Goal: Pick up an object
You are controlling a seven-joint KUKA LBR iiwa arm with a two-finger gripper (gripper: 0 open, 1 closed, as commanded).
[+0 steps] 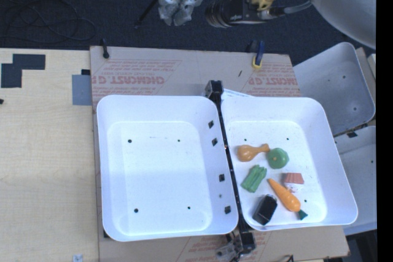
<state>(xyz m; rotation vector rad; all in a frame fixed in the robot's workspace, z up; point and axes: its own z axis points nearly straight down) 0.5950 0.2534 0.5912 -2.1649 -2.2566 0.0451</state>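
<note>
The right bin (319, 126) holds several small objects: an orange drumstick-shaped toy (252, 151), a green round toy (278, 157), a green ridged piece (253, 178), a small red-and-white block (293, 178), an orange carrot (286, 196) and a black block (265, 209). My gripper (178, 6) hangs high above the bench at the top of the view, well behind the left bin (110, 132) and far from all the objects. Nothing shows between its fingers (167, 9).
Both bins rest on a cardboard sheet (153, 73) over a wooden bench. A black divider clip strip (222, 156) runs between the bins. Cables lie on the dark floor at the top left. A grey metal plate (341, 86) stands right of the right bin.
</note>
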